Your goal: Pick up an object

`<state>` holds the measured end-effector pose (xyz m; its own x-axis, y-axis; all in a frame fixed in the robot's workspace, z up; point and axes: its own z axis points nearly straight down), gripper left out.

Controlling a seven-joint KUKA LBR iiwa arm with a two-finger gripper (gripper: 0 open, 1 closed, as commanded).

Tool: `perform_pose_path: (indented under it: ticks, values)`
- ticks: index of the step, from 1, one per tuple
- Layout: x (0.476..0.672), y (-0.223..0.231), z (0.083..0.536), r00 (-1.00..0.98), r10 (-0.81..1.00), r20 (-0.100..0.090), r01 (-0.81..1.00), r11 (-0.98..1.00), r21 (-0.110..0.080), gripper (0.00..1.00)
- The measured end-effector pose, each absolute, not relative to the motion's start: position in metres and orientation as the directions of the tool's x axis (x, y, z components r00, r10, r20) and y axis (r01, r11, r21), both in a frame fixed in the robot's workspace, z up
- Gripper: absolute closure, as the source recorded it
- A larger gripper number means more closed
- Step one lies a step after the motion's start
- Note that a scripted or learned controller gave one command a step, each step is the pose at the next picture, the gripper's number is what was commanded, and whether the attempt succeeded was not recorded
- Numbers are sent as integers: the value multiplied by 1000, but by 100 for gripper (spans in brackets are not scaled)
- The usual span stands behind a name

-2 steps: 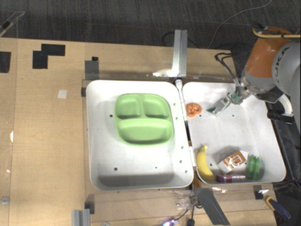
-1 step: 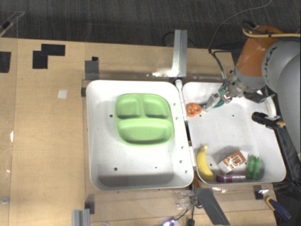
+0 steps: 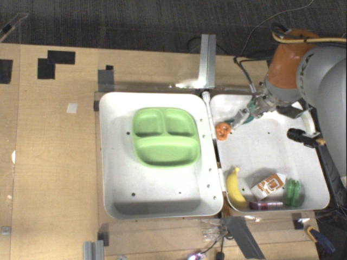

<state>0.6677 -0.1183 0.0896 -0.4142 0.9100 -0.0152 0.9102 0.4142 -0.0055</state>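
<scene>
Where the arm (image 3: 303, 72) reaches in from the right, its orange band sits above the far right corner of the right bin (image 3: 303, 169), and the wrist slants down and to the left toward that bin's left wall. The gripper (image 3: 230, 124) ends low over the bin floor near the divider between the two bins. A small orange object (image 3: 222, 130) lies at the gripper tip, touching or just beside it; it looks round, with a pale mark on top, but is too small to name more exactly. Whether it sits between the fingers or merely next to them cannot be told, so no grasp is recorded.

Right bin, near edge: a yellow banana (image 3: 233, 187) lies along the left wall, curved, with its dark tip toward the near corner. Just right of it, a small white box with orange print (image 3: 269, 184) lies tilted. A purple marker-like stick (image 3: 267, 204) lies in front of the box, along the near wall. A green round ribbed object (image 3: 293, 193) rests beside the box, at the right end of the stick.

Left bin (image 3: 116, 161): a green divided plate (image 3: 165, 136) lies flat, two small compartments on the far side and one wide one nearer.
</scene>
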Motion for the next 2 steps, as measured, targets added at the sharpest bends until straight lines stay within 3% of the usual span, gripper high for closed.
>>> perform_pose_path:
  ticks: [1,2]
  values:
    - [667,-110,90,-436,900,-16,900,436,-8,0]
    - [593,-110,91,-222,975,-4,975,222,14,0]
